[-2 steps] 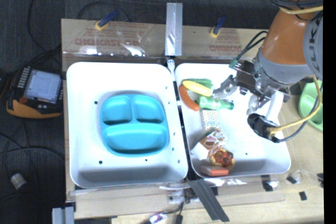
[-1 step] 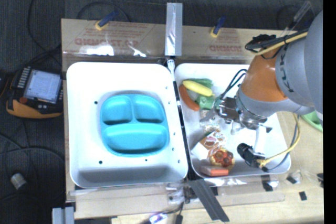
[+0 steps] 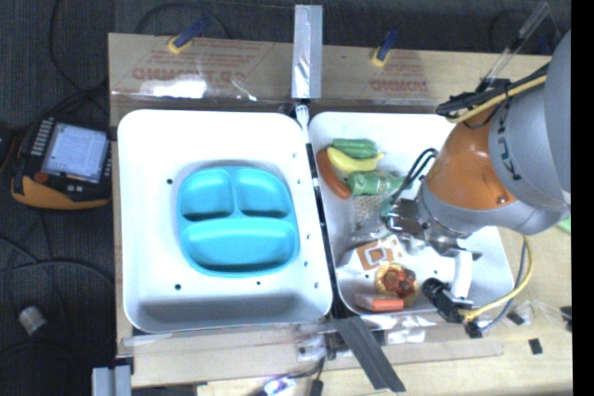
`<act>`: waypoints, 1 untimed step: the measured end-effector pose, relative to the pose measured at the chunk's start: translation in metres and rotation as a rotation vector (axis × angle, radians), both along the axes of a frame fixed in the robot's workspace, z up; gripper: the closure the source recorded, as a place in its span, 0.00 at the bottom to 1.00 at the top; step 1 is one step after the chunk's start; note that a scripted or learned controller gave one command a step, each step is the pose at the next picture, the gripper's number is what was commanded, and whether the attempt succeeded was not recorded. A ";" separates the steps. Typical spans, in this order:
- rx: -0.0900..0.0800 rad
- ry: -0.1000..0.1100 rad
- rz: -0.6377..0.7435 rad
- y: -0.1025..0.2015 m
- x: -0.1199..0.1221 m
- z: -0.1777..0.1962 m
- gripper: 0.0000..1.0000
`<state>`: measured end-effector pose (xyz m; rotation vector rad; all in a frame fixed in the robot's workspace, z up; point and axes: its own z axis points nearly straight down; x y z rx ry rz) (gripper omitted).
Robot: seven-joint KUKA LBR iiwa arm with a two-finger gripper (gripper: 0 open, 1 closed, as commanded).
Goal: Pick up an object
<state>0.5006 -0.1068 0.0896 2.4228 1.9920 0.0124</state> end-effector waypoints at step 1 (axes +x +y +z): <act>-0.004 -0.001 0.110 -0.008 0.063 0.000 0.00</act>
